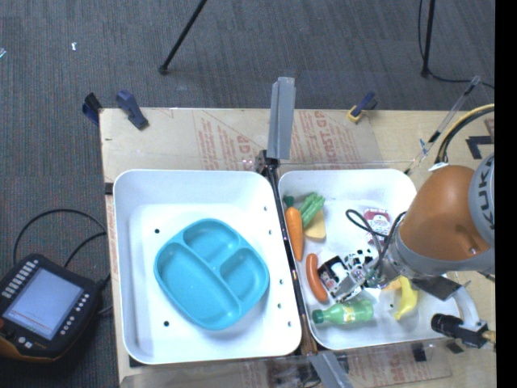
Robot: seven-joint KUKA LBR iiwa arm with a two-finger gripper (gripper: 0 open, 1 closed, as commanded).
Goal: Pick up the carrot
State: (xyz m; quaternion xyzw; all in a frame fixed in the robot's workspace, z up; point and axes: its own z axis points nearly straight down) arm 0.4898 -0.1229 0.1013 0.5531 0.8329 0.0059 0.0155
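An orange carrot (294,232) with a green top lies lengthwise against the left wall of the right bin (355,178). My gripper (342,276) hangs low over the middle of that bin, to the right of and below the carrot, apart from it. It sits just above a green bottle (346,314) and right of a red sausage (316,278). The arm's orange band (440,214) covers the bin's right side.
A green vegetable (311,208) and a yellow wedge (316,229) lie next to the carrot's top. A yellow banana (405,297) and a small red-and-white packet (376,217) are also in the right bin. The left bin (137,208) holds a blue divided plate (212,272).
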